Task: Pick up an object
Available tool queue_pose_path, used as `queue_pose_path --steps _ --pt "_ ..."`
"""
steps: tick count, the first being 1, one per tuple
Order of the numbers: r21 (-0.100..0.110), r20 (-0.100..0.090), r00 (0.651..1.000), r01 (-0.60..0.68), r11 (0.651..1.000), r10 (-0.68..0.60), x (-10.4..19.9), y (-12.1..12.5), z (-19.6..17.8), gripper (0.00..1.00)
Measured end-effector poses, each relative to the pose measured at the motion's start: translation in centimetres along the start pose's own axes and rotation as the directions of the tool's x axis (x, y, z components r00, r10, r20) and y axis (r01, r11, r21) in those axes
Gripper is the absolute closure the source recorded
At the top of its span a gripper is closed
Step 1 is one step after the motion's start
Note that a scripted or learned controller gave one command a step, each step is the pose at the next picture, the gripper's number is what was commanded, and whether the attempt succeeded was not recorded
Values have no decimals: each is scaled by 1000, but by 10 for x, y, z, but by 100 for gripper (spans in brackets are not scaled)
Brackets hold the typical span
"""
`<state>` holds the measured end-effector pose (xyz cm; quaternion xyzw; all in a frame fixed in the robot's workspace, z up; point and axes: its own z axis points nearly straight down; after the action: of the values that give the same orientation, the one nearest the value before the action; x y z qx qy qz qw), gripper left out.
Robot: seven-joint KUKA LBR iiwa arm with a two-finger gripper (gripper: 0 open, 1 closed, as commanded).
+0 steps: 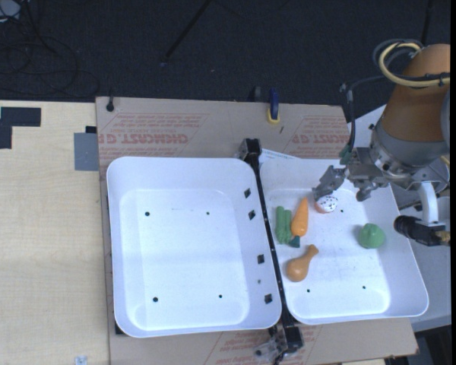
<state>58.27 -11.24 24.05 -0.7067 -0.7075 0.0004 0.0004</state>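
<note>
Toys in right bin, gripper low at far side

Near: tan pear-shaped toy (pixel 300 263) in right bin (pixel 395 299). Behind it green piece (pixel 284 224) touching orange carrot-like toy (pixel 299 218); green lump (pixel 371 236) well apart, to the right. Farther back, gripper (pixel 328 189) w/ fingers spread, nothing between them, just above small white speckled object (pixel 327 203). Left bin (pixel 125 280) beside, on the surface.

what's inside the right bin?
Right bin holds an orange carrot beside a green vegetable, a tan gourd, a green ball and a small spotted white object under the gripper. The arm hides the far corner.
</note>
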Motion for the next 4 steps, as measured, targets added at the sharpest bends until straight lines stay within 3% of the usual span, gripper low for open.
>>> queue_pose_path --steps 1,2,3,4 --pt "8 -2 1000 0 1000 0 30 -12 61 0" --pt "1 0 1000 3 1000 -3 31 24 157 0" --pt "1 0 1000 -4 1000 4 29 23 141 100" --pt "-10 -1 1000 6 1000 -6 86 65 47 100"
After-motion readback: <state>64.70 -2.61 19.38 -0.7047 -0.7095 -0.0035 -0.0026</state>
